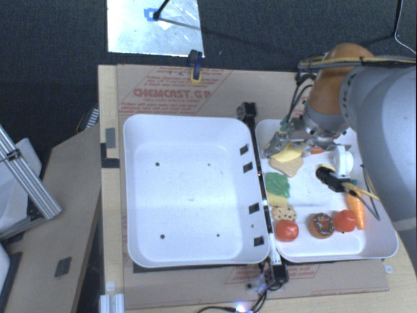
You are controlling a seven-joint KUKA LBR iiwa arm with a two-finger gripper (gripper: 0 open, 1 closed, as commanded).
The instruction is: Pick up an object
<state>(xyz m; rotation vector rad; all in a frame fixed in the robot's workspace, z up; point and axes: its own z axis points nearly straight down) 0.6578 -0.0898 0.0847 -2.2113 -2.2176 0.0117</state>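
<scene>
So we're looking down at the arm (pixel 365 96) reaching into the right bin (pixel 381 243); its gripper (pixel 287 142) is sitting right over a yellow wedge (pixel 287 160) at the far left. Honestly, we're not seeing enough to call its state. Tomatoes (pixel 287 230), a donut (pixel 321 225) and a carrot (pixel 356 208) are lying nearer.
</scene>
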